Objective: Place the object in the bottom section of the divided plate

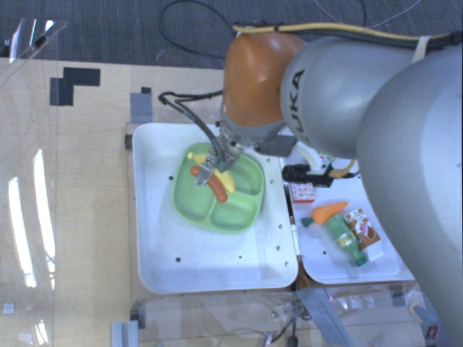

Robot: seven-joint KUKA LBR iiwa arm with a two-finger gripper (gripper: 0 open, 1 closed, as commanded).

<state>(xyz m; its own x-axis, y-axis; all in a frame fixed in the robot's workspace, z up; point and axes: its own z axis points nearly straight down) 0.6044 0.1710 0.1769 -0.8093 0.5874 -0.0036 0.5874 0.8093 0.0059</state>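
Gripper: I see my gripper low over the green divided plate; its metal fingers point down and to the view's left, and I cannot tell whether they are apart or together.
Task object: a toy hot dog, reddish-orange, lies slanted just below the fingertips, on the plate near the ridge where the sections meet. I cannot tell whether the fingers touch it or which section it rests in.
Beside the tool: a yellow piece, perhaps a toy banana, sits just above and left of the gripper in the plate's upper part; more yellow shows right next to the hot dog. A small red-orange bit lies just left of the fingertips.
Plate: it rests in the left white bin, under the tool, in that bin's upper half.
Arm: the orange band sits directly above the gripper, and the grey body runs off to the right.
Right of the tool: the right white bin holds a toy carrot, a green bottle, a small red-and-white carton and a flat packet.
Behind: a black cable loops on the dark floor.
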